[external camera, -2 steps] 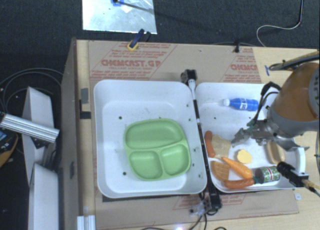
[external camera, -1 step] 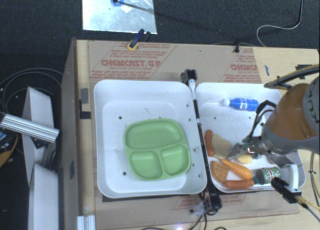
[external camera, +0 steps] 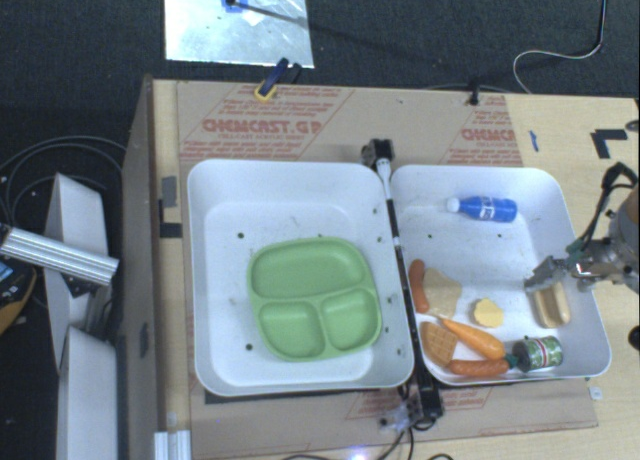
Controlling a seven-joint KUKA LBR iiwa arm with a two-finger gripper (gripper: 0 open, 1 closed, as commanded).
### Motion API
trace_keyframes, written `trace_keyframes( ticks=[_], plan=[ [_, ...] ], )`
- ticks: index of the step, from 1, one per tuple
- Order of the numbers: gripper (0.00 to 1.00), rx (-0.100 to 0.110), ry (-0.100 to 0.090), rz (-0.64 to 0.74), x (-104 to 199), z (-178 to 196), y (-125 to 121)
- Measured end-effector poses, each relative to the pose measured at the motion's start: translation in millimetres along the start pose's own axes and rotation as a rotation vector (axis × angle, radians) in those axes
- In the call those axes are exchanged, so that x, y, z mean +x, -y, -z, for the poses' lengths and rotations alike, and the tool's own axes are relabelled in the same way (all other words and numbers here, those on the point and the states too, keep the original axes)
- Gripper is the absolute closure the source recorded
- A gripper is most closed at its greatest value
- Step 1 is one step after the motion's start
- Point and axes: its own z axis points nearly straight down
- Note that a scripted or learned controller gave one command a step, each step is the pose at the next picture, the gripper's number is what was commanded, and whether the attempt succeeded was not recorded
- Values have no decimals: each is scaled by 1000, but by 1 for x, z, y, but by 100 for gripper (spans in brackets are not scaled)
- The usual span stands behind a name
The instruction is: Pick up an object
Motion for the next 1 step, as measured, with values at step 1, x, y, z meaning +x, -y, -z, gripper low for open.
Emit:
trace_keyframes(
  ticks=[1],
  plan=[
    [0, 1, -2, 3, 0, -71, 0]
  ],
)
